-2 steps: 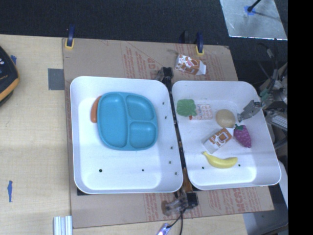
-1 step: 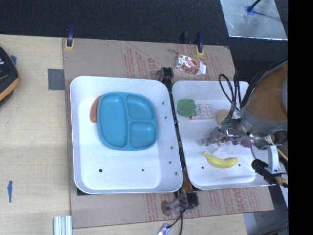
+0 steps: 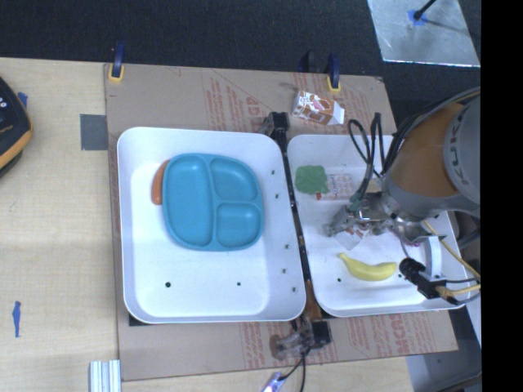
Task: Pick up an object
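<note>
Cardboard (image 3: 245,88) covers the wooden surface (image 3: 49,219) under two white bins. Next in size, the left bin (image 3: 139,292) carries a blue divided plate (image 3: 214,201), three compartments, lying flat with an orange thing (image 3: 156,184) peeking out from under its left edge. The right bin (image 3: 327,300) sits just beside it, rims touching. The arm (image 3: 433,158), grey with an orange band, reaches in from the right over that bin's middle, black cables looping above it. The gripper (image 3: 351,219) hangs low near the bin's centre, fingers pointing left; how far they are parted cannot be told, and nothing is seen between them. Near the bin's front lies a banana (image 3: 368,269), yellow, smooth, gently curved, tips up, apart from the gripper. A green, roundish, flat-looking piece (image 3: 310,178) rests at the back left of the same bin. Beyond the bin, on the cardboard, lies a small red-and-white packet (image 3: 319,109).
</note>
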`<state>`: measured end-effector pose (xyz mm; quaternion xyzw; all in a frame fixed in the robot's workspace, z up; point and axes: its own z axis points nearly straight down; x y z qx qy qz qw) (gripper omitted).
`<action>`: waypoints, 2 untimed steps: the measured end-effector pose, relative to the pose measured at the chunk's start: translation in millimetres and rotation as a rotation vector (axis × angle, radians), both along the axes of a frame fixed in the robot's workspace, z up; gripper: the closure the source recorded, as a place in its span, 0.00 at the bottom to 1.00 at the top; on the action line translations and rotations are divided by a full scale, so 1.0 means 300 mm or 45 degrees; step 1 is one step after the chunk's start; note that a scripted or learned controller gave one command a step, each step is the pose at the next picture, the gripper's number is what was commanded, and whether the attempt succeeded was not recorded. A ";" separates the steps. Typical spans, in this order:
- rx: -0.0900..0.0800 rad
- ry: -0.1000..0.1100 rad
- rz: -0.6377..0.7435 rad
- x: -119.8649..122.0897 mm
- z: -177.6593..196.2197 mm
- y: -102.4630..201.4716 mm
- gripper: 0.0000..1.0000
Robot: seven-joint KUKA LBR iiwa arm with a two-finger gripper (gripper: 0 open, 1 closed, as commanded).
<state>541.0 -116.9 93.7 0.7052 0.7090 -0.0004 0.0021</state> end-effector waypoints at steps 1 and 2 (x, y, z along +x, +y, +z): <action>0.001 0.001 0.000 0.120 0.000 0.042 0.00; 0.005 0.006 -0.001 0.276 -0.005 -0.026 0.00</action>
